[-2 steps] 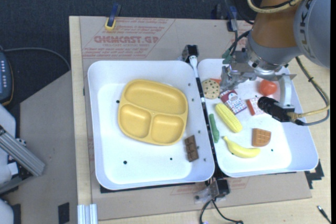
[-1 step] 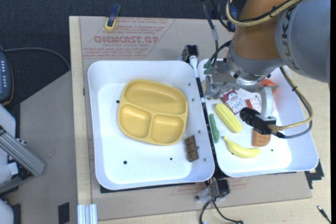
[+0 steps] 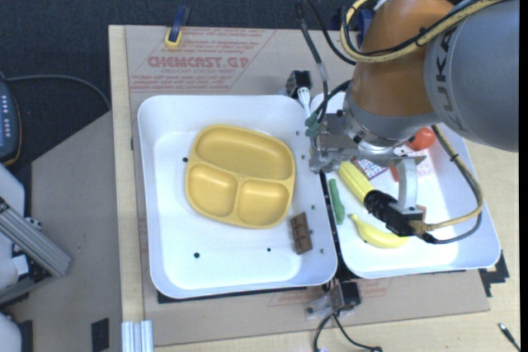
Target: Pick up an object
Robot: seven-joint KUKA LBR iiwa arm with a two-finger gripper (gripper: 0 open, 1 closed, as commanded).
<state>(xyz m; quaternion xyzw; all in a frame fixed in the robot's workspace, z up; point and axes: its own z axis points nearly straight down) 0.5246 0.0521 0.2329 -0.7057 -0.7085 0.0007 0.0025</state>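
Observation:
My gripper (image 3: 333, 154) hangs under the orange wrist band over the left part of the right bin (image 3: 462, 255), close to the divider between the bins. Just below it lie a green marker (image 3: 335, 200), a long yellow corn-like piece (image 3: 356, 180) and a banana (image 3: 376, 233). A printed card (image 3: 376, 170) and a red object (image 3: 422, 138) peek out from under the arm. The arm's body hides most of the right bin's back half.
The left bin (image 3: 161, 202) holds a yellow divided plate (image 3: 239, 176) and a small brown block (image 3: 300, 232) near its right wall. A black connector with a yellow cable (image 3: 394, 212) hangs over the banana. Cardboard (image 3: 198, 58) lies behind the bins.

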